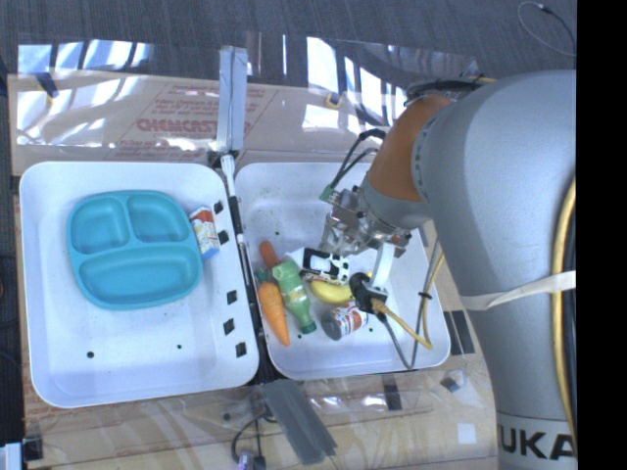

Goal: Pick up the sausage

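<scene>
- We are seeing the smooth grey arm [509,213] bending over the right bin [294,360].
- A glossy teal divided plate [132,248] is lying in the left bin [49,360], a small can [204,231] just beside it.
- The gripper [338,258] is hanging low over a yellow banana [328,290]; we cannot tell its opening or grasp.
- The reddish sausage [267,254] is lying beside a green bottle [294,294] and a tapered carrot [274,313].

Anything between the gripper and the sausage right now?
Nothing covers the sausage, by the right bin's left wall. The gripper hangs to its right, above the banana. The green bottle and carrot crowd the sausage's lower end, so a low sideways approach could bump the bottle.
</scene>
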`<state>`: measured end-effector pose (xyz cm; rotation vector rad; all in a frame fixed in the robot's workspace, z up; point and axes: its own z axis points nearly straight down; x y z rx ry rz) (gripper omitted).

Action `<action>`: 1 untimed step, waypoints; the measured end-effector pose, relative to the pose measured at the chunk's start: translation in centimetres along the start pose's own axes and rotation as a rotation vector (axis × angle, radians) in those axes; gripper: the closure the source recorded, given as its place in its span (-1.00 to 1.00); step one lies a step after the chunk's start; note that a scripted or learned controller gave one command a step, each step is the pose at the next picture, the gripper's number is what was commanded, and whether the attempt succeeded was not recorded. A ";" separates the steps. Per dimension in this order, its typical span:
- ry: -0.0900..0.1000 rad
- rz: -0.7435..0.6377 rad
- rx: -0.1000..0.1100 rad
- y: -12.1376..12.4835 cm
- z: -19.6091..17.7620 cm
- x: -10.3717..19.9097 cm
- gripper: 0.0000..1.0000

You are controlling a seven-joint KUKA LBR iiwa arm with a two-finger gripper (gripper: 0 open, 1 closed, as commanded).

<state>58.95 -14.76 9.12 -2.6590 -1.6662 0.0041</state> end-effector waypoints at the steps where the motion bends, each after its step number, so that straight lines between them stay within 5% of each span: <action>1: 0.001 0.359 0.000 1.0 0.0 -0.9 -1.00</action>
